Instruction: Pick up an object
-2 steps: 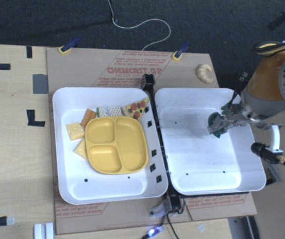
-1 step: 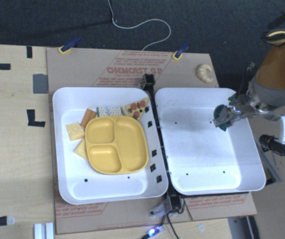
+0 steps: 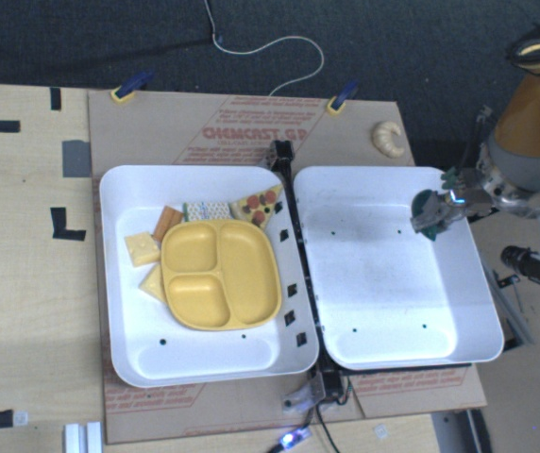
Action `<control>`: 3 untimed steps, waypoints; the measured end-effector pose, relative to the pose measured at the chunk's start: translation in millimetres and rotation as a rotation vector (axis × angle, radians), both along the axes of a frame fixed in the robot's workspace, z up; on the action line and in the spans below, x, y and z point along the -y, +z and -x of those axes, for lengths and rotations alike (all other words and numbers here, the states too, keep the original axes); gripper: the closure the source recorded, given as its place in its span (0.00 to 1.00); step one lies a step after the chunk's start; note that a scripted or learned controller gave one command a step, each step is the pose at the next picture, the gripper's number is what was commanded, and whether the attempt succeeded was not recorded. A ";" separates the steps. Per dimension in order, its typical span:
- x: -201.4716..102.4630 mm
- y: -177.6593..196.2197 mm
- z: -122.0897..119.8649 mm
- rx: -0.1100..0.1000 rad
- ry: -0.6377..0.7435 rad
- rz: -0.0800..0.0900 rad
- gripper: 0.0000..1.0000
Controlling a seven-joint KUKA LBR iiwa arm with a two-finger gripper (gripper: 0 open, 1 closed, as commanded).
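A yellow divided plate (image 3: 221, 274) lies in the left bin (image 3: 119, 253). Around its upper left edge sit small flat pieces: a pale square cracker (image 3: 142, 248), a brown piece (image 3: 167, 222), a patterned strip (image 3: 206, 211) and a pizza-like slice (image 3: 261, 203). My gripper (image 3: 430, 217) hovers over the right bin's (image 3: 383, 347) upper right part, far from those objects. The fingers look dark and teal; nothing is visible between them.
A small tan object (image 3: 389, 137) rests on the cardboard behind the right bin. A white cable (image 3: 270, 50) loops at the back. Blue-yellow clamps (image 3: 131, 86) hold the cardboard's rear corners. The grey arm (image 3: 520, 149) comes in from the right.
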State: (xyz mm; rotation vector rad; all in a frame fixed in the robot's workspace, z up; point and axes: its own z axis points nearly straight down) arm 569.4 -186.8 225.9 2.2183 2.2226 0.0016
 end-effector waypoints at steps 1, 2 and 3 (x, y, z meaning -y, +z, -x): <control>-47.4 6.6 -2.3 -0.003 0.004 -0.002 1.00; -102.1 -7.7 -6.8 -0.004 0.004 -0.001 1.00; -161.5 -13.0 -13.5 -0.004 0.005 -0.002 1.00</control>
